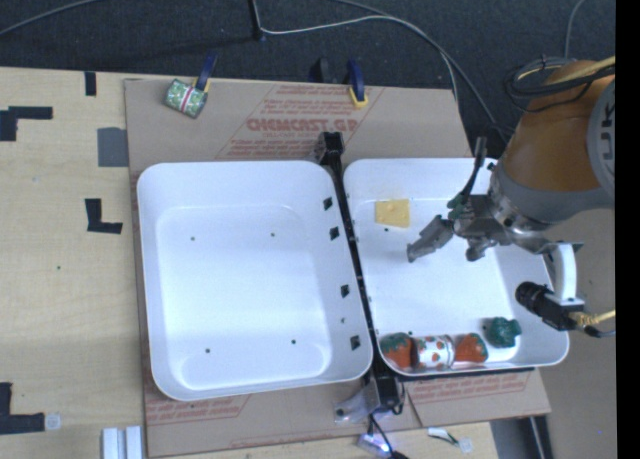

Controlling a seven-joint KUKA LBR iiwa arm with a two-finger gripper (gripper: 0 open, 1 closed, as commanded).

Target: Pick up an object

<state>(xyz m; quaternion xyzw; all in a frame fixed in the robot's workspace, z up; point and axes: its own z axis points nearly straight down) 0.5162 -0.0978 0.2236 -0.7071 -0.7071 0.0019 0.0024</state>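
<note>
Gripper [450, 240] at right-center of frame over right bin [440, 297], fingers spread, nothing between them. Lower right along bin's near wall: orange-green toy [399, 349], red-white can [434, 351], orange piece [471, 349], green lump [501, 329]. Yellow block [392, 212] farther up, near divider.

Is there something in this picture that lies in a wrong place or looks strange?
One thing: a small green patterned cube lies outside both bins, on the brown cardboard sheet beyond the left white bin. The other items sit inside the right white bin.
</note>
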